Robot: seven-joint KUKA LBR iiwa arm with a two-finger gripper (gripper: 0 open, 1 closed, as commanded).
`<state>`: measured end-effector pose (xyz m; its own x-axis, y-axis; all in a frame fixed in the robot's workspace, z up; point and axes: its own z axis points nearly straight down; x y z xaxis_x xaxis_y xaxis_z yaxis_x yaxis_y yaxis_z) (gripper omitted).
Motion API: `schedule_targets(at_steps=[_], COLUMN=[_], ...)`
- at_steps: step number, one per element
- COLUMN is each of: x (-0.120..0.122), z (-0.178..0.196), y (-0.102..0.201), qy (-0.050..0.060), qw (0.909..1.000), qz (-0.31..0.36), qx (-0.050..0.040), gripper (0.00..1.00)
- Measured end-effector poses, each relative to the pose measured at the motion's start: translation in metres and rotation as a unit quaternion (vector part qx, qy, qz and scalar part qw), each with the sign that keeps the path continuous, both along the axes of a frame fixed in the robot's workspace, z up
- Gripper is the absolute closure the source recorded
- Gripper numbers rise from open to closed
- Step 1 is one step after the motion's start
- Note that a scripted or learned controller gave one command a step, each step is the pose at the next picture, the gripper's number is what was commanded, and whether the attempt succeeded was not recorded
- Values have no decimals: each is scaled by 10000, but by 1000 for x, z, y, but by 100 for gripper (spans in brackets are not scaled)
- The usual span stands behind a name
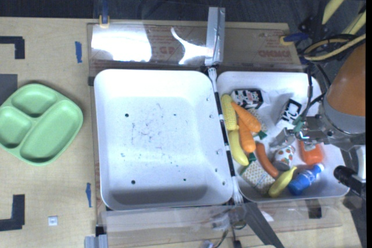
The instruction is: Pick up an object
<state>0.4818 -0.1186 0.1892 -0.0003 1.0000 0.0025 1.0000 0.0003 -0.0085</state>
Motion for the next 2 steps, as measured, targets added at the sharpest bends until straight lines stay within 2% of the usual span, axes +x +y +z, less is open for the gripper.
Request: schedule_targets(at_steps=[1,2], x=[0,-1], z=[-103,-95], y=[-48,-53], qy=[-46,-44], qw=[9935,9939], qz=[1133,1099], qx=[51,19], gripper=[0,100])
